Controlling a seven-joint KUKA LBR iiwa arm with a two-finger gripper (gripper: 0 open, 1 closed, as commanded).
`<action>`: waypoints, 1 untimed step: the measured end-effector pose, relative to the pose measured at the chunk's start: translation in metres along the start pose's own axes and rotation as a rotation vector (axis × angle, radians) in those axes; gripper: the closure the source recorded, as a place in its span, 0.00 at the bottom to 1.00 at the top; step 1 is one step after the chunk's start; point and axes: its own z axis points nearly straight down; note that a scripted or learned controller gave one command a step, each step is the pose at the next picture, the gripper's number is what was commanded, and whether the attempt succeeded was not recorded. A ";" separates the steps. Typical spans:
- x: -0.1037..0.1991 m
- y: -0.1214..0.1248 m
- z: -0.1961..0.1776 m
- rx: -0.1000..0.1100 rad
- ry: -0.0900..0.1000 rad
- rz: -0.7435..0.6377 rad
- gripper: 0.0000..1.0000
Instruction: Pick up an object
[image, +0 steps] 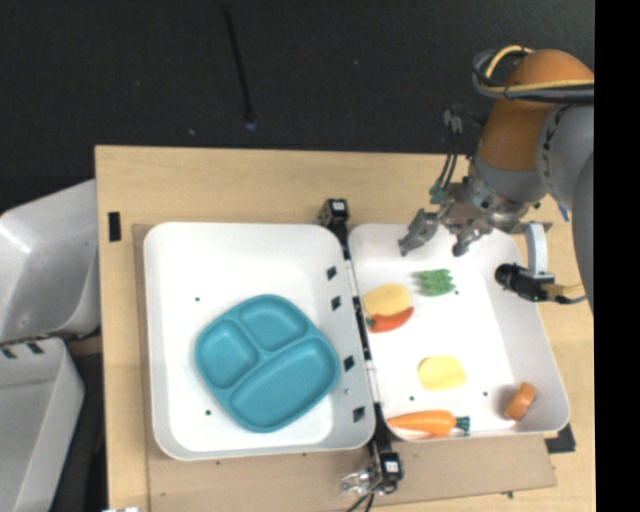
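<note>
My gripper (441, 241) hangs over the far part of the right bin (520, 340), its two fingers spread open with nothing between them. Just below it lies a small green leafy piece (435, 282). Left of that sits a yellow and orange-red piece (388, 305) near the bin's left wall. A yellow lump (440, 372) rests in the middle of the bin. An orange carrot with a green top (428, 424) lies along the near wall. A small orange piece (519, 401) sits in the near right corner.
The left bin (180, 270) holds a blue divided plate (265, 362). A divider with black clips (352, 330) separates the two bins. The wooden bench (120, 180) surrounds them.
</note>
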 end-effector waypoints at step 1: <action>0.000 0.003 -0.010 -0.015 -0.001 -0.002 0.00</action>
